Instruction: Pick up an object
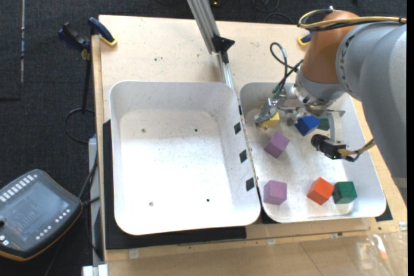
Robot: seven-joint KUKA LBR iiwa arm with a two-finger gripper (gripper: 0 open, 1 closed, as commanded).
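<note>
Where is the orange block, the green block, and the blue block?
orange block [319,191]: camera view, on its top face.
green block [345,191]: camera view, on its top face.
blue block [308,124]: camera view, on its visible top, beside the gripper.

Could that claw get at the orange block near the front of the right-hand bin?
Probably yes. The orange block lies uncovered, with only a green block beside it, and the claw is over the same bin.
</note>
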